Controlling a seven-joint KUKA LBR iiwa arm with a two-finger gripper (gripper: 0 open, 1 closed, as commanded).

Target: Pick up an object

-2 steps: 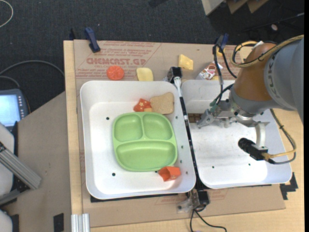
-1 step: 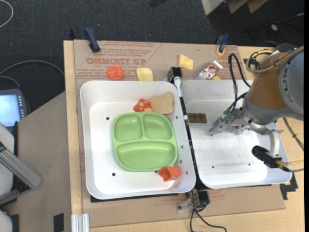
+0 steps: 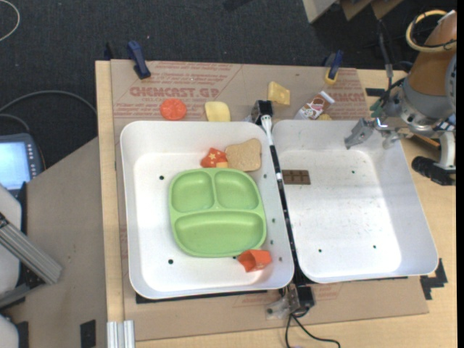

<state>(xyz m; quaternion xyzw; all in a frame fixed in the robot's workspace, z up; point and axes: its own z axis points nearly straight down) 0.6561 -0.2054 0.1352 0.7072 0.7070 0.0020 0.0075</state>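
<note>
My gripper point(image 3: 372, 133) hangs over the far right corner of the right bin point(image 3: 377, 223), its fingers open with nothing between them. A small brown chocolate bar point(image 3: 295, 177) lies in that bin near its left wall, well to the left of the gripper. The left bin point(image 3: 141, 194) holds a green divided plate point(image 3: 216, 212). A slice of toast point(image 3: 243, 154) and a red-orange piece point(image 3: 213, 158) rest at the plate's far edge. An orange block point(image 3: 254, 259) sits at its near edge.
On the cardboard behind the bins lie a red disc point(image 3: 173, 109), a yellow piece point(image 3: 217, 112), a cheese wedge point(image 3: 278, 93) and a white-red packet point(image 3: 314, 107). Blue clamps point(image 3: 138, 59) point(image 3: 333, 65) grip the board's far edge. A black clip point(image 3: 262, 110) sits where the bins meet.
</note>
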